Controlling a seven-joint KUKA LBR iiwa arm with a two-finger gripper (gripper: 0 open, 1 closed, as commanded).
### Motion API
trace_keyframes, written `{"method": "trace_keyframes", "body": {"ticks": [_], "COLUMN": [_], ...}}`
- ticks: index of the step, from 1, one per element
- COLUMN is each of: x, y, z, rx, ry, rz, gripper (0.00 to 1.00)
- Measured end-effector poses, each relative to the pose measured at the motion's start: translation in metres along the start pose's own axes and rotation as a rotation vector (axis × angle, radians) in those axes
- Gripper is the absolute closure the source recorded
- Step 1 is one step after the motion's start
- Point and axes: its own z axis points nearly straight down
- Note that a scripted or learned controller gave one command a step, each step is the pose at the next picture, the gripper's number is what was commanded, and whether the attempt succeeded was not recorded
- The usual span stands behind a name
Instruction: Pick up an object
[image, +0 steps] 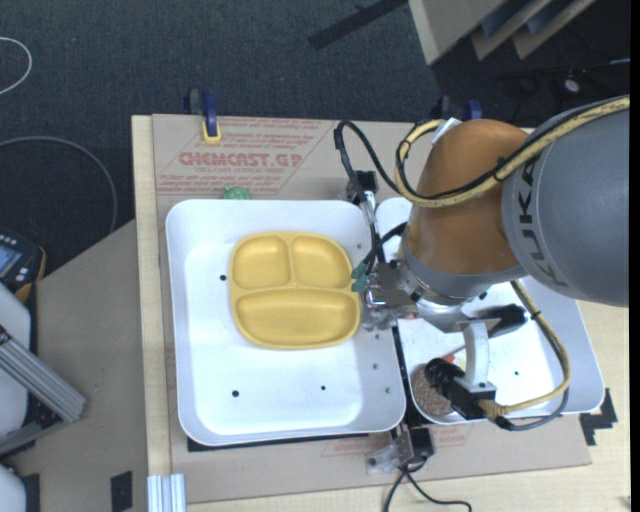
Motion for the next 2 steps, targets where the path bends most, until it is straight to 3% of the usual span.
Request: {"method": "trace_keyframes", "body": {"ticks": [1,2], "x": [0.016,0.074], "y": [-0.002,-0.004], "z": [-0.166,-0.157], "rx": [-0.025,-0.009], "ry": [0.004,0.0], "rz": [-0.001,-0.001], "gripper": [1.0,1.0]}}
